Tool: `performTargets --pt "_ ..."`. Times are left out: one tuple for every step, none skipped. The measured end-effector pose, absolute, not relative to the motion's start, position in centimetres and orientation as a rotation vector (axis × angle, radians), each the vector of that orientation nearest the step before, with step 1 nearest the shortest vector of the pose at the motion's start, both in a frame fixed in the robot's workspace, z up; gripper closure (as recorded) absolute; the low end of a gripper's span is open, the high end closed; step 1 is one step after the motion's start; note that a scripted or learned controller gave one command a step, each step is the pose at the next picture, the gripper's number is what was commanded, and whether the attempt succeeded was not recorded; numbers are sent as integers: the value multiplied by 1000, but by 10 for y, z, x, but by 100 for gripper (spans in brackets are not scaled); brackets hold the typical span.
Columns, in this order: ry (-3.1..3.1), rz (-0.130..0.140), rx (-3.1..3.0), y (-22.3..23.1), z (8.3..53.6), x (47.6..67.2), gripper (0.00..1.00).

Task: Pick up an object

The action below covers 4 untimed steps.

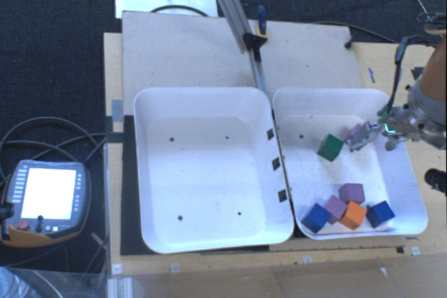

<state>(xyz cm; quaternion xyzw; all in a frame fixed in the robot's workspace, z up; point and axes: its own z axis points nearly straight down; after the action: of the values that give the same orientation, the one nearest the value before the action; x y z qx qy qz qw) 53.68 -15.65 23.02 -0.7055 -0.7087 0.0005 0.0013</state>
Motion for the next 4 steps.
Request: performTargets --pt "-2226 -2 -2218 -156 232 538 0" --pt "-2223 2 -2216 -152 186 545 0" --pt "-2220 3 -2217 -153 126 538 0" --pt "-2222 1 -2217 -153 88 537 0"
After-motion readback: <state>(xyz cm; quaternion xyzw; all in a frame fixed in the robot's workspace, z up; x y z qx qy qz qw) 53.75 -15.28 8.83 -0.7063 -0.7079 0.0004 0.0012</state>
